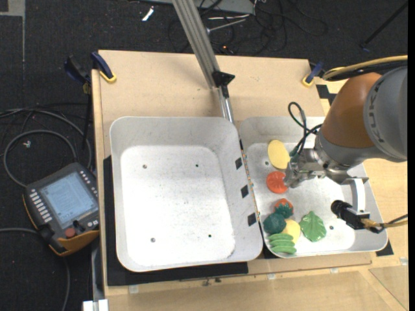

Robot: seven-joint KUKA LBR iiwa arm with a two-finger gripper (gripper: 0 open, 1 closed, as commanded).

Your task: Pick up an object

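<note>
1. The gripper (293, 175) hangs low in the right bin (337, 241), just beside an orange-red toy (277, 183).
2. Whether it is open or closed cannot be told.
3. A yellow toy (278, 153) lies near.

Single fixed camera above bench (272, 76), slanted down, both bins (130, 131) visible.

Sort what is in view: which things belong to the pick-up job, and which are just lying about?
Job:
gripper
orange toy
yellow toy
green leaf
dark green toy
right bin

Lying about:
left bin
pendant
blue clamps
floor cables
</note>
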